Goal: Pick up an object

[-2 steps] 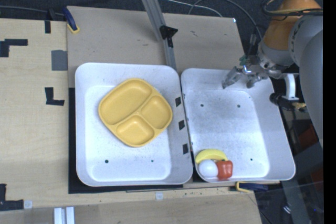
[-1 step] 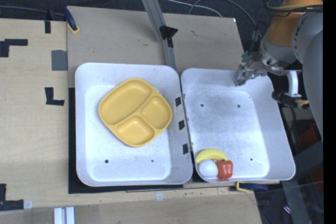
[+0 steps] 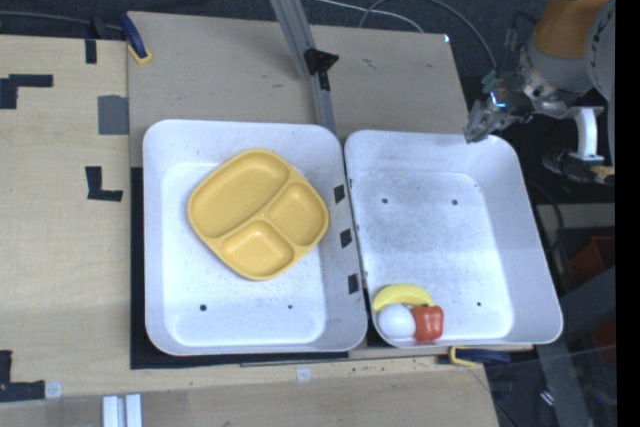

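Yellow divided plate (image 3: 258, 213) lies in the left bin (image 3: 160, 215); the fingers (image 3: 482, 127) hover over the right bin's (image 3: 520, 215) far corner, state unclear.

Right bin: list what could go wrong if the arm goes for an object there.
1. The banana, white ball and red pepper huddle touching in the right bin's near corner; closing on one will likely nudge or catch another.
2. They sit against the bin wall, so a finger may strike the rim.
3. The gripper hangs over the far rim, the opposite end from the pile; a straight descent would probably meet bare floor.
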Robot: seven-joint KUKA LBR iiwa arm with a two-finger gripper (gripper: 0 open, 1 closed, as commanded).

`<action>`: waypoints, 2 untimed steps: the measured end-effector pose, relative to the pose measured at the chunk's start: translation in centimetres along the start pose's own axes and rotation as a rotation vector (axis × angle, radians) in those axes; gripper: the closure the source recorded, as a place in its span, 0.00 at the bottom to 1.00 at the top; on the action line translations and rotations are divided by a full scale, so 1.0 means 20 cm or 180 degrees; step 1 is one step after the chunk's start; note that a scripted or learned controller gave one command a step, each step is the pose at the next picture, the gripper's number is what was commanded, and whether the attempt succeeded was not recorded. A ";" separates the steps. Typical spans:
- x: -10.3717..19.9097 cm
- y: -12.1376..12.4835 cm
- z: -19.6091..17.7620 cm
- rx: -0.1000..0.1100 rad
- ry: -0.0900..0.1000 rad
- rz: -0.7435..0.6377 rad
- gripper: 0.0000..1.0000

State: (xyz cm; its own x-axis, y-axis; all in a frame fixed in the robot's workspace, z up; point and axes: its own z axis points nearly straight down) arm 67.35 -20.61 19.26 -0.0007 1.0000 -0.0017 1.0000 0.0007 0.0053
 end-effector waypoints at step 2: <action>0.25 -0.12 -0.07 0.0028 0.0009 -0.0011 1.00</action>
State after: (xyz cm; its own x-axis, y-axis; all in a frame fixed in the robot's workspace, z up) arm 64.87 -15.70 20.71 -0.0042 1.0000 0.0012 1.0000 0.0042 -0.0035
